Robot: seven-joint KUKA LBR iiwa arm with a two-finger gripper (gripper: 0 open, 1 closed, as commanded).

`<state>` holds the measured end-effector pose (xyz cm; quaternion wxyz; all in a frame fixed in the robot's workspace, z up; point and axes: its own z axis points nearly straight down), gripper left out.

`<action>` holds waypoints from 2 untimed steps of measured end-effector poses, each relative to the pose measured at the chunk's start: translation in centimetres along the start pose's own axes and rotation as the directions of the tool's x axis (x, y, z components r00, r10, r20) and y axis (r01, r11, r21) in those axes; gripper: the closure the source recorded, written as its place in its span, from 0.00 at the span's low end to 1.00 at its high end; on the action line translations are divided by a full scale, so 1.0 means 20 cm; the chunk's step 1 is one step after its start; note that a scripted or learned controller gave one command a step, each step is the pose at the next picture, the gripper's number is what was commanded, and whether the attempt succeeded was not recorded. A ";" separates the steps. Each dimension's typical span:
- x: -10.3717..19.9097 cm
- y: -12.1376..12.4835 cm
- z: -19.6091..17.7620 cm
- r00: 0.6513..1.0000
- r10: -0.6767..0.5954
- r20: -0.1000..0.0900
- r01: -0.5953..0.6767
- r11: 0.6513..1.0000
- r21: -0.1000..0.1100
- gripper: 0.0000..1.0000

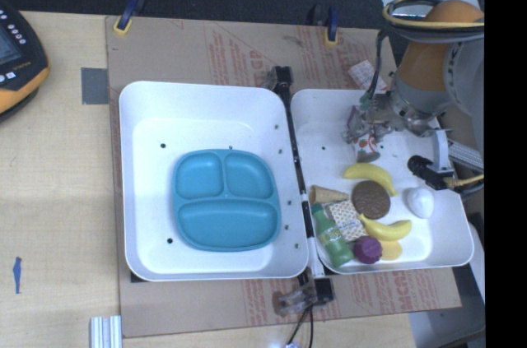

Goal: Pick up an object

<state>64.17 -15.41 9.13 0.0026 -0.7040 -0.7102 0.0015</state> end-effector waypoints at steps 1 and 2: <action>0.29 0.08 0.00 1.000 -0.002 0.001 0.002 1.000 -0.004 1.00; 0.34 -0.39 -0.53 1.000 0.008 0.001 -0.008 1.000 -0.006 1.00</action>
